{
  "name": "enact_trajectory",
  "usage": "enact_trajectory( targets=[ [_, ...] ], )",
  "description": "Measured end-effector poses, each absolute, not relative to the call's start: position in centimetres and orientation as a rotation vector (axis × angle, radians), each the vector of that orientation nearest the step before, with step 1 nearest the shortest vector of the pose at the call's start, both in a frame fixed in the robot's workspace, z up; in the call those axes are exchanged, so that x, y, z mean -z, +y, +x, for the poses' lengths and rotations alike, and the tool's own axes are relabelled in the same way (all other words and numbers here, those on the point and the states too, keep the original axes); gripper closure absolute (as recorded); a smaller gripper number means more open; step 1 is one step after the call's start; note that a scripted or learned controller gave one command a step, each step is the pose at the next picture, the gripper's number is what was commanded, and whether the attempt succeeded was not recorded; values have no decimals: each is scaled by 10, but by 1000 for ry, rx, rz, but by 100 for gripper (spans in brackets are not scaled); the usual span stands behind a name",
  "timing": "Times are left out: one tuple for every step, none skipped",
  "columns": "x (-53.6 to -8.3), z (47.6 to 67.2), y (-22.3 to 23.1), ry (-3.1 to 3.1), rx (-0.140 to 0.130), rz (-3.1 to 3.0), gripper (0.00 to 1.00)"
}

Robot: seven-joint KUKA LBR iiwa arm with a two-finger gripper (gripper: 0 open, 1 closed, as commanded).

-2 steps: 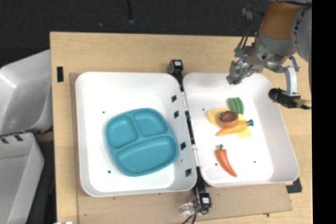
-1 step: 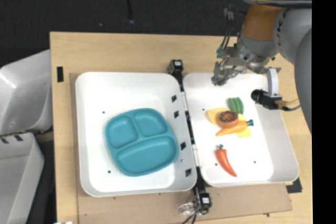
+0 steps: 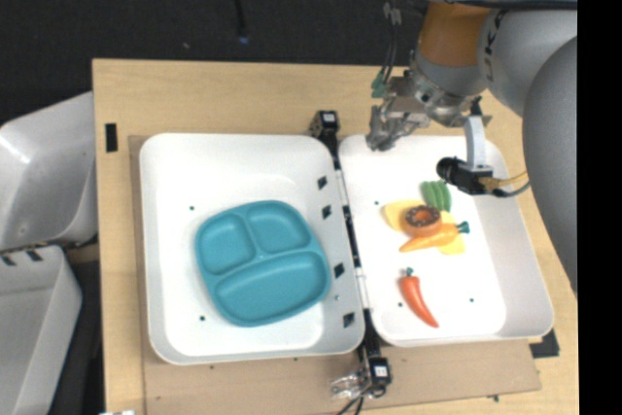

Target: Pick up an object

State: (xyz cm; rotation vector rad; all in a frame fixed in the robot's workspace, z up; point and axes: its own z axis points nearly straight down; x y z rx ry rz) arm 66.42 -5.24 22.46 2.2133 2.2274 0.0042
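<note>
The bench [image 3: 233,97] is showing pale, matt wood, the two bins [image 3: 165,170] are looking like smooth, faintly glossy white plastic, and the blue divided plate [image 3: 260,261] is appearing as smooth, satiny plastic.

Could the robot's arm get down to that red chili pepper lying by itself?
Probably yes: the red chili pepper lies alone on the right bin's floor, nothing covering it, with the gripper above the same bin.
</note>
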Motion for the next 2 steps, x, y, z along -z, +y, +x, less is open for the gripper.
enact_trajectory(
  targets=[
    [-225, 664, -10, 2228, -1, 2216, 100],
    [-227, 664, 52, 2228, -3, 2213, 100]
  ],
)
